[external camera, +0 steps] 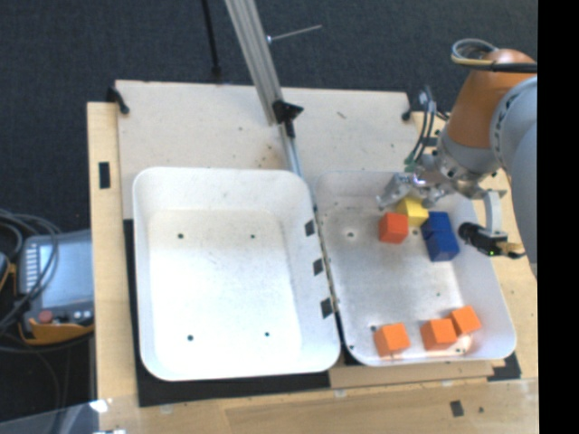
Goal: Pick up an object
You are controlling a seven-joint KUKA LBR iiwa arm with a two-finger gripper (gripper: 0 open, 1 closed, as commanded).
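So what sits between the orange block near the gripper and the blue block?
The yellow block, wedged between the orange block and the blue block, seen in the camera view.

Found two bins side by side on the bench (199, 116), the left bin (226, 197) and the right bin (398, 283), close together along the inner edges. Saw in the far part of the right bin a tight group of three blocks: the left block (393, 227), the middle block (415, 210) just behind it, and the right block (440, 236) just beside. Saw the gripper (409, 188) over the far edge of this group. Noted along the near wall a row of three more: the near-left block (392, 338), the near-middle block (439, 333) and the near-right block (465, 319), the last two touching. Noted behind the bins a slanted pole (258, 52), and left of the bench a control box (54, 278).
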